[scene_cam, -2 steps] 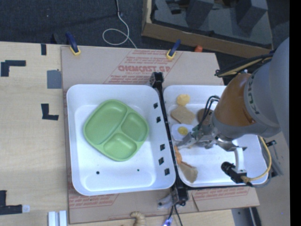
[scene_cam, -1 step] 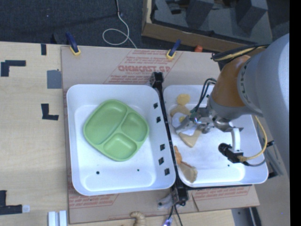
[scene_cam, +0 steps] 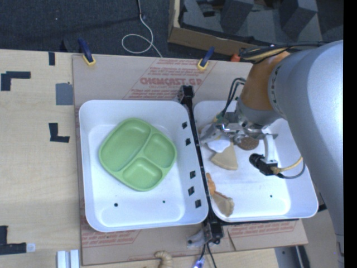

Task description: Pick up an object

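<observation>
Low over the far left part of the right bin sits the claw, its metal parts just above a small white piece and a tan wedge-shaped piece; whether it is spread or closed cannot be told from this angle, and nothing is seen caught in it. A brownish round object lies just beside the wrist, and another tan piece rests near the bin's near left corner. Across the divider, the left bin carries a green sectioned plate.
</observation>
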You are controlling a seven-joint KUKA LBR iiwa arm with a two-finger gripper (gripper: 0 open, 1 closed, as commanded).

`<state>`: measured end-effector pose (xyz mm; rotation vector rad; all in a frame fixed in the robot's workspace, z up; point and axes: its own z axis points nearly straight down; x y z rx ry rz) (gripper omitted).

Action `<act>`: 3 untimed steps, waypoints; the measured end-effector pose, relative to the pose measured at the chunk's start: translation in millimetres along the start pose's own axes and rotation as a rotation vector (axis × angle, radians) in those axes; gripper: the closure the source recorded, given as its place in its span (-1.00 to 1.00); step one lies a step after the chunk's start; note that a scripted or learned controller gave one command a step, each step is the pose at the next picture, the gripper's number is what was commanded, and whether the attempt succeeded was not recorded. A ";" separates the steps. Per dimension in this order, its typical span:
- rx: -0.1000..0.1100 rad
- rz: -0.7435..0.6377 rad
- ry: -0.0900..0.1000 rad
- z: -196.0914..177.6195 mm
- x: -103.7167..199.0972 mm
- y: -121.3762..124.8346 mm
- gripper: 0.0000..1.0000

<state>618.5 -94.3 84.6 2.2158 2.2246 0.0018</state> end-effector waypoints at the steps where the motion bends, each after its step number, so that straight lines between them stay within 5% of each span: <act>1: 0.000 0.000 0.000 0.3 -3.1 43.5 -1.00; 2: 0.002 0.000 -0.001 -10.8 -3.1 42.5 1.00; 3: 0.003 -0.002 0.003 -104.3 62.2 -15.8 1.00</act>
